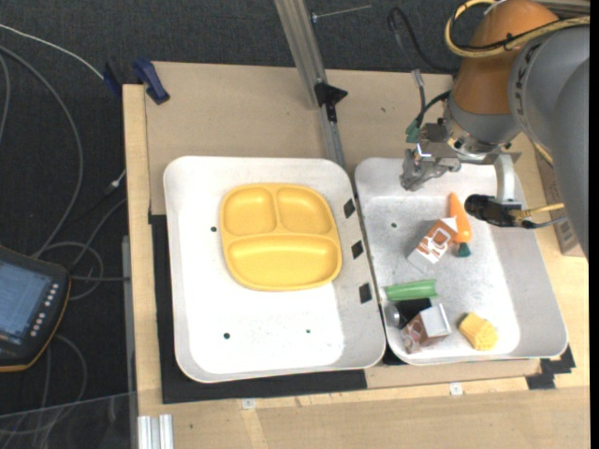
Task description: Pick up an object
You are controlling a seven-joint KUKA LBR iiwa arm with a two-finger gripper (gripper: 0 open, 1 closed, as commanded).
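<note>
Left bin (187,279), shallow white plastic, is sitting on the wooden bench (234,92). A yellow three-compartment plastic tray (279,237) is lying flat in its upper middle, well clear of the walls.

A slanted grey metal post (309,54) is coming down between the two bins at the back.

Right bin (524,288), same white plastic, is holding the loose objects. Near the front edge: a green flat block (410,291), just below it a small dark brown box with a grey face (429,326), and to their right a yellow knobbly toy piece (478,330). Mid-bin: a small white-and-red carton (433,242) is lying touching an orange carrot-shaped toy (459,219), which is pointing toward the back.

The grey two-finger gripper (417,171) is hanging over the bin's back left corner, apart from the carton and carrot. Jaws: cannot tell how far open from this angle; nothing is showing between them. The arm's orange band (487,73) is sitting above the wrist, with black cable looping beside it.
</note>
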